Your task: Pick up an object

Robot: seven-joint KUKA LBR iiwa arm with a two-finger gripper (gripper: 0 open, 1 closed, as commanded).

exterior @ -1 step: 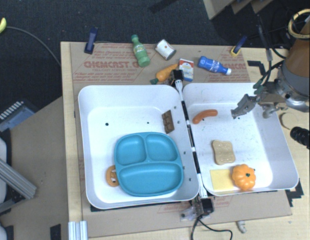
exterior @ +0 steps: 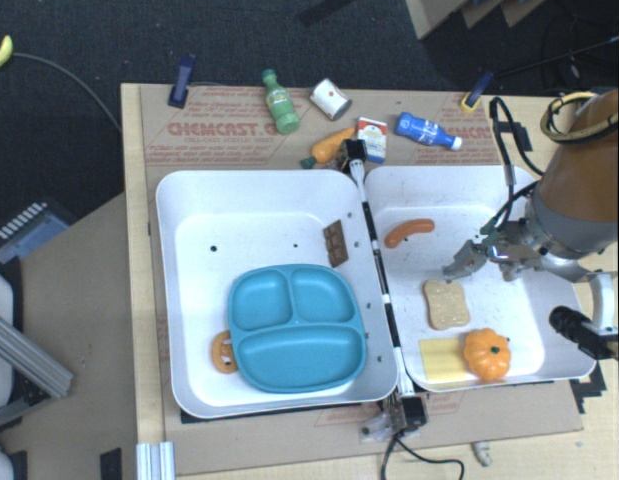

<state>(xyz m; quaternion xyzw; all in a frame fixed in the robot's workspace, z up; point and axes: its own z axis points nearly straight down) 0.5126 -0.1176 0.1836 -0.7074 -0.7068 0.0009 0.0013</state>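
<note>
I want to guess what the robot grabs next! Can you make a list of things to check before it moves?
1. Gripper over the right bin: ok.
2. Nothing between its fingers yet: ok.
3. Bread slice close below the gripper: ok.
4. Sausage lying apart from other food: ok.
5. Pumpkin clear of its neighbour: not ok, it touches the yellow cheese slice.
6. Fingers lined up over one item: cannot tell.

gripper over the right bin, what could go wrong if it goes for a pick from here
The gripper hangs between the sausage and the bread slice, so it may close on neither. The bread lies flat and might slip free. The pumpkin touches the yellow cheese slice, so grabbing one could shift the other.
</note>
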